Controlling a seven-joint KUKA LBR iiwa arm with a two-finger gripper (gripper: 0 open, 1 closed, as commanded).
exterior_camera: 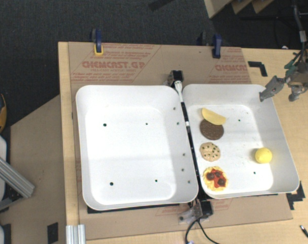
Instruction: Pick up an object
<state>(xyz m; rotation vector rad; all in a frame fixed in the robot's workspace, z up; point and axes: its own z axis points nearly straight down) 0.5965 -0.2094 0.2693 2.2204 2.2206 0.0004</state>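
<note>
Over the right bin's (276, 136) far right corner, gripper (283, 88) hovers, fingers apart, nothing held. Candidate: yellow ball (263, 155) near the right wall, well apart from other items. Round, so no long axis or heading; descend centred, straddle, then close.

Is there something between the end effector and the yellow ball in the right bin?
Nothing visible. The end effector hangs over the right bin's far right corner, and bare bin floor lies between it and the yellow ball.
</note>
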